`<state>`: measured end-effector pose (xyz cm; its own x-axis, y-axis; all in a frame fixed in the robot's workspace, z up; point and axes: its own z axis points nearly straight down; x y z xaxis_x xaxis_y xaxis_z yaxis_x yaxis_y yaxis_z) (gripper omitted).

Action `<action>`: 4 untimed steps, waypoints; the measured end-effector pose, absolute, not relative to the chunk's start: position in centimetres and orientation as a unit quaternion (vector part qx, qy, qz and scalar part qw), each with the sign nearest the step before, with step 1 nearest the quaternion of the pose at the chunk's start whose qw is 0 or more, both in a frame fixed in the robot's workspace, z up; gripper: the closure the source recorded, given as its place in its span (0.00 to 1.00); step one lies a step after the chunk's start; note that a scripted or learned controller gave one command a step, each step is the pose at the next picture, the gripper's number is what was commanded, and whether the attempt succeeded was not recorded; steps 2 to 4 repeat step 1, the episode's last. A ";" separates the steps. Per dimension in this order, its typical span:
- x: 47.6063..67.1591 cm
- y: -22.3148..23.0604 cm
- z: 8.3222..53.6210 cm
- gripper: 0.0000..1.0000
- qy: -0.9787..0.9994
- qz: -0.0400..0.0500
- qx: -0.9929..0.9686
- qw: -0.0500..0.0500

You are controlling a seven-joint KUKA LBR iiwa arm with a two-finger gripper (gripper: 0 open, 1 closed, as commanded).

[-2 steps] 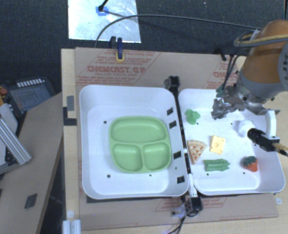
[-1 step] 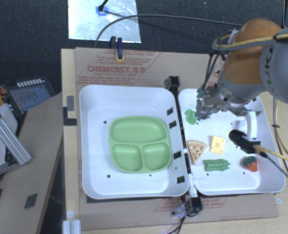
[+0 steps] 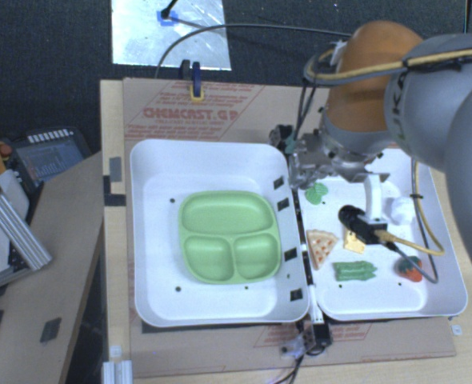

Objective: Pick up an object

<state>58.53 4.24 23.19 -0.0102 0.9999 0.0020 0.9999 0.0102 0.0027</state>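
Gripper [image 3: 306,171] was over the right bin's [image 3: 380,296] far-left corner, open or closed not discernible, a small green piece [image 3: 316,191] just beside it, with pizza slice [image 3: 322,246], yellow wedge [image 3: 354,242] and green vegetable [image 3: 354,271] lying nearer the front.

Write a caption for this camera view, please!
Grey robot arm reaches over toy food in the right white bin; the left white bin holds a green divided plate.

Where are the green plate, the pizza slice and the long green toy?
green plate [image 3: 224,213]: camera view, on its bare top compartment.
pizza slice [image 3: 322,246]: camera view, on its middle.
long green toy [image 3: 354,271]: camera view, on its middle.
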 end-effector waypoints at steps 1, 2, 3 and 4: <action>57.6 9.5 22.3 1.00 0.710 0.001 0.704 -0.001; 57.6 9.5 22.3 1.00 0.710 0.001 0.704 -0.001; 57.6 9.5 22.3 1.00 0.710 0.001 0.704 -0.001; 57.6 9.5 22.3 1.00 0.710 0.001 0.704 -0.001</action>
